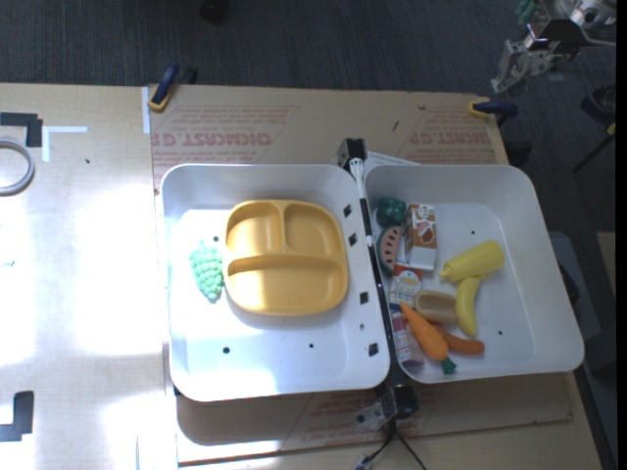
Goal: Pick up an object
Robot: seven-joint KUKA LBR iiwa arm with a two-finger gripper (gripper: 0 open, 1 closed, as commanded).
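Objects for picking crowd your right bin (519, 213): two bananas (471, 260), two carrots (428, 334), some packets. Your left bin (186, 262) has one yellow plate (286, 258), one green grape bunch (207, 269). End effector (514, 67): grip unreadable

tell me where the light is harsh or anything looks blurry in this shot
Camera view: a bright sunlit patch washes out the pale wooden bench left of the left white bin; the yellow divided plastic plate and yellow toy bananas are evenly lit and sharp; the metal two-finger gripper at upper right is small, glary and slightly soft.
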